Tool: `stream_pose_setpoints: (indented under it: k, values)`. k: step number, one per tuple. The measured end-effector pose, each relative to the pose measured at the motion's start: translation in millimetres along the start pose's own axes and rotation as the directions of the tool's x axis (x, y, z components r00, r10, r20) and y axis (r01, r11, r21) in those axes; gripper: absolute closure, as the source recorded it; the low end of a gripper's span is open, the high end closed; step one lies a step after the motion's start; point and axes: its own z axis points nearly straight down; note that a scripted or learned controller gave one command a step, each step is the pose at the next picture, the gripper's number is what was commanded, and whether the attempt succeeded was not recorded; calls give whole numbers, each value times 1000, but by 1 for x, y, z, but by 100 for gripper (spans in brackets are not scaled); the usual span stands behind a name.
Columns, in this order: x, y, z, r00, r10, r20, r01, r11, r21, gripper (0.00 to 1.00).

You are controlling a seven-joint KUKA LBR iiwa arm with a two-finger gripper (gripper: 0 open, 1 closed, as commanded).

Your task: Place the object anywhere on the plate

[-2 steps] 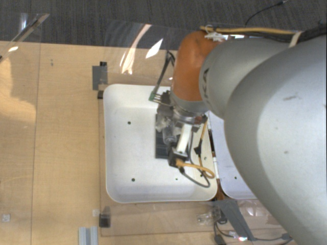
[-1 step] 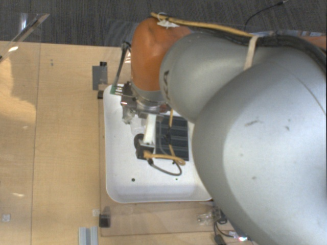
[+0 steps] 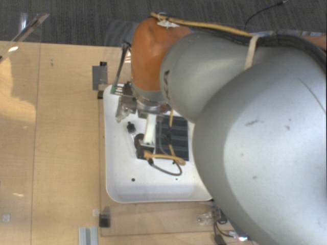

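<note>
Pale wood bench [image 3: 56, 137]. White bin [image 3: 153, 190] lies under the grey arm. Small dark object [image 3: 131, 127], shape unclear, sits on the bin floor, far-left part. Gripper [image 3: 124, 107] is just beyond it; cannot tell whether open or closed. Grey carpet [image 3: 76, 4] behind.

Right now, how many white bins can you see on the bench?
1. The white bin sits at the middle left, partly under the grey arm; another may be hidden beneath that arm.

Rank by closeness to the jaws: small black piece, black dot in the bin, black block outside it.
1. small black piece, high in the bin
2. black dot, lower on the bin floor
3. black block, outside on the bench
</note>
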Motion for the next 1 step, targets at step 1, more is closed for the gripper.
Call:
stream_pose_setpoints:
  k: [1]
  values:
    - [2, 21, -37, 793, -609, 0, 609, 793, -4, 0]
